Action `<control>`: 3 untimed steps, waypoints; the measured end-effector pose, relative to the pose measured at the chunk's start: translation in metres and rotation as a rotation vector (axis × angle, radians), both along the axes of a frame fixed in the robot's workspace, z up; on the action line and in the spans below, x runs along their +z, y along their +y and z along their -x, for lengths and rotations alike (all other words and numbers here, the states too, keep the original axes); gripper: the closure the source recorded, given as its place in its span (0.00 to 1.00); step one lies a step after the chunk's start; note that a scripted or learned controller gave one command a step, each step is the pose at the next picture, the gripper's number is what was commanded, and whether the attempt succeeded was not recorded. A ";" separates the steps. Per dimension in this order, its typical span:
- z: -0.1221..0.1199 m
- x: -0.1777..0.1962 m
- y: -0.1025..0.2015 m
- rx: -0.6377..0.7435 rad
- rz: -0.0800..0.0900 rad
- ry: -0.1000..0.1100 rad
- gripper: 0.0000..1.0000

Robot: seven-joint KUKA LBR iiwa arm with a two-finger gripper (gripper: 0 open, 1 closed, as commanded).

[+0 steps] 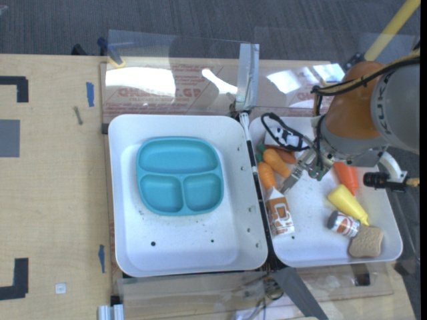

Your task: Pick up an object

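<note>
Two orange carrots [272, 167] lie just left of the hand [298, 173] — right bin [313, 245].

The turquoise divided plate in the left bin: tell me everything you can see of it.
The turquoise three-compartment plate looks like smooth plastic, a rounded rectangle with one wide section across the far side and two smaller ones nearer the camera. It lies flat and upright, roughly centred on the floor of the left shallow white bin. Its sections hold nothing visible, and only the bin floor touches it.
</note>
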State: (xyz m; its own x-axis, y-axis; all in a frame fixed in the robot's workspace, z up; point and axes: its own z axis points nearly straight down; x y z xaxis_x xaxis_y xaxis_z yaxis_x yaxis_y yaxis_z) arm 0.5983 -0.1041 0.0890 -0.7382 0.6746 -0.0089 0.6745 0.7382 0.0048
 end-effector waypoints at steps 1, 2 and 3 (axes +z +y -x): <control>0.051 0.000 -0.038 -0.014 0.001 0.001 0.00; -0.022 0.001 0.000 -0.253 -0.004 0.008 0.00; 0.040 0.000 -0.024 -0.131 -0.001 0.000 0.00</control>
State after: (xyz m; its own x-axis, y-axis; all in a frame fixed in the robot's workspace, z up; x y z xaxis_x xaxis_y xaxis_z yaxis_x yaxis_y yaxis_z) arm 0.5585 -0.1280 0.0891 -0.6437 0.7653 -0.0079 0.7652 0.6437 0.0054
